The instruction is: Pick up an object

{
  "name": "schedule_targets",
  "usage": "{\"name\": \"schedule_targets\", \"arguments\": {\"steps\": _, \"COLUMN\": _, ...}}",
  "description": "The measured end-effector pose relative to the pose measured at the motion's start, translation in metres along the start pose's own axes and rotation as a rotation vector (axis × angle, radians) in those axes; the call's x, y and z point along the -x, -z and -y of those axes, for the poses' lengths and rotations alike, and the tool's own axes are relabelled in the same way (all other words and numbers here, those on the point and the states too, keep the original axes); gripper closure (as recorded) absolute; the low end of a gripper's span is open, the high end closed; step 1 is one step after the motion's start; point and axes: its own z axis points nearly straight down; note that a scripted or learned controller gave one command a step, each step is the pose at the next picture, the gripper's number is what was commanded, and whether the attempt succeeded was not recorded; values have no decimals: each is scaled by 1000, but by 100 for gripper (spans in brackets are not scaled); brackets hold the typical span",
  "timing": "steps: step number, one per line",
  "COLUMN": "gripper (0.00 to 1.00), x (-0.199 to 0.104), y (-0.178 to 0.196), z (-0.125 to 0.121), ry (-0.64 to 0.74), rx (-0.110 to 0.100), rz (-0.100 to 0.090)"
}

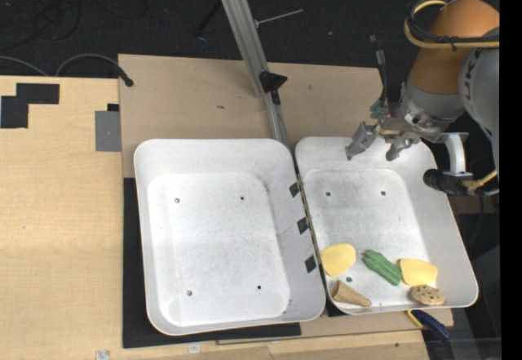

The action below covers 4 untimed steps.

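Note:
My gripper point(377, 147) hangs above the far edge of the right bin point(363, 191), open, with nothing between its two fingers. Near the right bin's front edge lie a yellow round piece point(338, 258), a green pickle-shaped toy point(382, 266), a second yellow piece point(418, 271), a tan cone point(351, 295) and a brown cookie point(426, 295). All of these lie well in front of the gripper, apart from it.
The left bin point(216, 232) sits beside the right one, joined by black clips point(302, 224). A metal rail point(249, 40) slants up from between the bins at the back. The grey arm with its orange band point(457, 24) comes in at upper right.

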Motion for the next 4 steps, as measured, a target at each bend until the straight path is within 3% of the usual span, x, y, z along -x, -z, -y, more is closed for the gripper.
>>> {"name": "schedule_targets", "arguments": {"steps": 2, "gripper": 0, "x": 4, "y": -99, "z": -2, "ry": 2, "rx": 2, "rz": 0}}
{"name": "schedule_targets", "arguments": {"steps": 3, "gripper": 100, "x": 5, "y": -87, "z": -2, "ry": 2, "rx": 4, "rz": 0}}
{"name": "schedule_targets", "arguments": {"steps": 4, "gripper": 100, "x": 3, "y": -24, "z": -7, "ry": 0, "rx": 12, "rz": 1}}
